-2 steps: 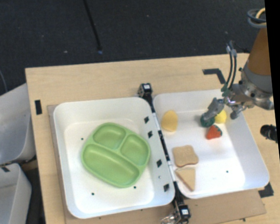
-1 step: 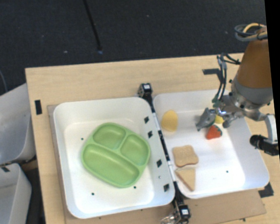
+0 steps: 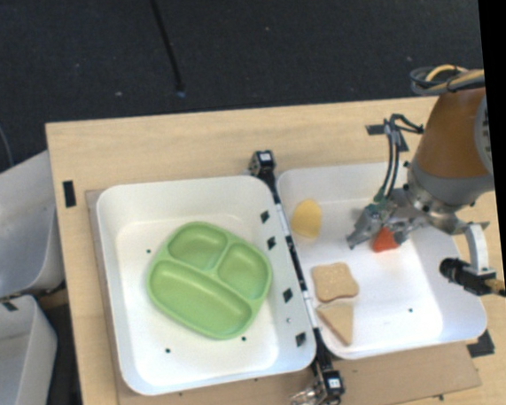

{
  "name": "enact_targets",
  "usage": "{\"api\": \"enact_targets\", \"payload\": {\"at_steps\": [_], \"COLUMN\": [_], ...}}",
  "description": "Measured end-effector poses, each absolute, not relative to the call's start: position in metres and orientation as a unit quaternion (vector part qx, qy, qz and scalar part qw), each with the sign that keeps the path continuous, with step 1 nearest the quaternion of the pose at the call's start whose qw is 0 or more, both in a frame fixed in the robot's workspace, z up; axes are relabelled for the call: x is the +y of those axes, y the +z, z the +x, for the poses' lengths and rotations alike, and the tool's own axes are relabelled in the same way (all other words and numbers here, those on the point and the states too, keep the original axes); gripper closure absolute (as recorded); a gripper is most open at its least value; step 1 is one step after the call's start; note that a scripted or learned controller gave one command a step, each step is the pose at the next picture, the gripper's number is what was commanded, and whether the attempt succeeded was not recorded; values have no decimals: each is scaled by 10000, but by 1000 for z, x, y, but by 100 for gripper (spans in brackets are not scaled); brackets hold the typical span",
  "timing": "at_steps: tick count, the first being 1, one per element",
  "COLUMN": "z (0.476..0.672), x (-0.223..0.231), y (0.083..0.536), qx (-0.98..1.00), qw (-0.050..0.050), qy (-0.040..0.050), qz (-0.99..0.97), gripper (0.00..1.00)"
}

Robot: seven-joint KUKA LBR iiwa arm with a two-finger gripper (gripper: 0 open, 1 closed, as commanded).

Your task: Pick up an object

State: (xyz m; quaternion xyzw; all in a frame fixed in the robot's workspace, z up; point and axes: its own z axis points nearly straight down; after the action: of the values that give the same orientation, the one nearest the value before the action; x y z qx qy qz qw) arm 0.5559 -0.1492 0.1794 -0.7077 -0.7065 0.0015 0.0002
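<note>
My pincer (image 3: 373, 228) hangs over the small red-orange piece (image 3: 384, 241), grip unreadable from here; it looks light and stiff; I'd pinch its sides.

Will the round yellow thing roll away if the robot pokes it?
Maybe a little. The yellow piece looks rounded with no flat corners, so a poke could make it slide or wobble. It sits close to the wall of the right bin, which would probably stop it. It looks small, likely light toy food, so it should move easily.
</note>
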Motion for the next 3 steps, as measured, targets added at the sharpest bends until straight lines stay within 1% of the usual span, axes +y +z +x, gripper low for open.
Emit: {"api": "enact_targets", "payload": {"at_steps": [1,2,3], "z": [554,556,549], "x": [-141,-143,-142], "y": [120,135,194], "qx": [-7058,-7037,-7053], "qw": [16,-8,-28], "qy": [18,-5,-16], "qz": [-7084,-7105,-7089], "gripper": [0,100,100]}}
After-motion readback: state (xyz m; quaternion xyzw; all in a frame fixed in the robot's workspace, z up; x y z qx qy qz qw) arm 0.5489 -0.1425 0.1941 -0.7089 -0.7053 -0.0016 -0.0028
